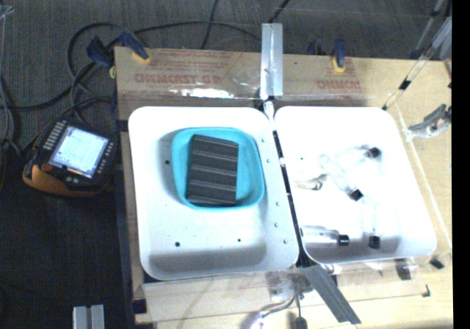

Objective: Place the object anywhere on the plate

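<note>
I look down on the bench and see the block [213, 170] lying flat on the plate [252, 175]. The block is dark grey with ridges across its top. The plate is blue and sits in the left bin [205, 248], near the back of it. The block lies near the middle of the plate, with blue rim showing on all sides, so I think it rests fully on it and will not tip off.

By my guess the job is done, since the block can go anywhere on the plate and it is there.

The right bin [415, 228] has some small clear bits with black ends [354, 193] lying loose and spread out. They are well apart from the plate, with the bin walls in between, so they are not in the way.

I cannot tell how the jaws stand, wide or narrow, and I cannot say where the block lies from them. Nothing is touching the block or gripping it. It just lies there by itself.
</note>
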You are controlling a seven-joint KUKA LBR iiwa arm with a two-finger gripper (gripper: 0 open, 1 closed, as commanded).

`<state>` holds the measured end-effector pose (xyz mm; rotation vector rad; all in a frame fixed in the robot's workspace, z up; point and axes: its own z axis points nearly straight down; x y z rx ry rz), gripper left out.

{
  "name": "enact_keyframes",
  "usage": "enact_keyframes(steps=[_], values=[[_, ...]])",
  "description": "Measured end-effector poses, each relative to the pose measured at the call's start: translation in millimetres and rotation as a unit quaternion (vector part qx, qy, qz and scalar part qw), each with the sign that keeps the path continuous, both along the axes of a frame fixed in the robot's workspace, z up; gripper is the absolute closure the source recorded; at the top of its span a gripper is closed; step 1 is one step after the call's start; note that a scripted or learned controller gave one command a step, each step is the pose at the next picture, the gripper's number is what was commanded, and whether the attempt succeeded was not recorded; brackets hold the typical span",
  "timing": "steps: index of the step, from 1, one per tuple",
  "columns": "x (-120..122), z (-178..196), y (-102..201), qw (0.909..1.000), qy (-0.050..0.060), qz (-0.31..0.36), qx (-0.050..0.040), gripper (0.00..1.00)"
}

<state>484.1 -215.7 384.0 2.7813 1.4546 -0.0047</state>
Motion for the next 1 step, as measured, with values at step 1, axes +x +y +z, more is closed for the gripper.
enact_keyframes(steps=[1], values=[[-1.1,-148.7,11.0,0.9725,0.002,-0.233,0.0007,0.0]])
